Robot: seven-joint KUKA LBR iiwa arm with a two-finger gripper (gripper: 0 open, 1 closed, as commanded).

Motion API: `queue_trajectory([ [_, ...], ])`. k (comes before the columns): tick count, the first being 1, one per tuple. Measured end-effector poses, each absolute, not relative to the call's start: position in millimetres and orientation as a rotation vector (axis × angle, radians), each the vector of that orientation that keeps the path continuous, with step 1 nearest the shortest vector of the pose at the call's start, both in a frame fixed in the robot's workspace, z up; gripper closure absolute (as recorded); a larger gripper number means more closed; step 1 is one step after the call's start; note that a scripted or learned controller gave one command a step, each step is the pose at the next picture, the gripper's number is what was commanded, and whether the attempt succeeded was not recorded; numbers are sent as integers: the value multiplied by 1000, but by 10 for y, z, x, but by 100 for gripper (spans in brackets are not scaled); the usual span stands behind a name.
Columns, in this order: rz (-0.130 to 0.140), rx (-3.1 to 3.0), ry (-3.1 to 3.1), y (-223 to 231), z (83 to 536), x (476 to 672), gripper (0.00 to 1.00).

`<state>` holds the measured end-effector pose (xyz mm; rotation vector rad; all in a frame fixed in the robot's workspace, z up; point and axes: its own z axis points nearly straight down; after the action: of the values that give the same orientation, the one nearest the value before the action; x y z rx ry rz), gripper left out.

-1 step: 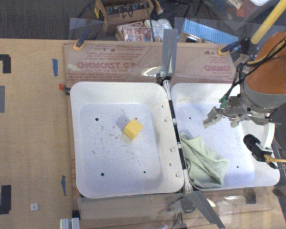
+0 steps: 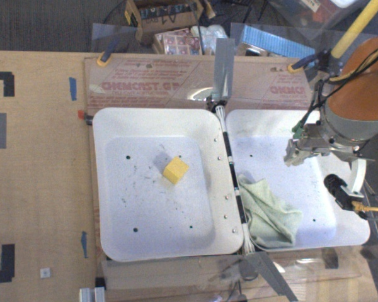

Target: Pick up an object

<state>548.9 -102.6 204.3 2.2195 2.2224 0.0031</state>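
two candidate objects are seen. a yellow block (image 2: 175,170) lies near the middle of the left bin (image 2: 113,231), tilted on its corner line, well apart from the walls. a pale green cloth (image 2: 268,209) is crumpled in the right bin (image 2: 346,231), against the divider side and toward the near edge. nothing else loose is noted in either bin.

the gripper (image 2: 296,155) is held over the upper part of the right bin, above bare floor, apart from the cloth and well apart from the block. nothing is seen between its fingers; how far they are open cannot be told, since the tips are small and blurred against the white floor.

step judged: approach, before any grasp. no object is lifted or touched. the cloth is judged the closer target: a move toward the near edge and the divider is called for, then a descent onto a raised fold. for the block, a crossing over the divider would be needed, with the fingers turned to suit its rotated faces.

hard to make out: the arm (image 2: 359,99) is cut off at the right edge; the gripper's height above the floor cannot be read; the cloth's far folds are hidden by its own bulk.
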Motion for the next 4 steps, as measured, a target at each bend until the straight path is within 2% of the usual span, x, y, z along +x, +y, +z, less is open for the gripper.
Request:
queue_trajectory([
  [1,3,1756,2599,-959,3000,5223,100],
  [2,2,1261,2875,-1220,2669,5363,100],
  [3,1,518,3094,-1541,2504,5235,100],
  [4,-3,-1,3131,-1764,3658,5324,100],
])
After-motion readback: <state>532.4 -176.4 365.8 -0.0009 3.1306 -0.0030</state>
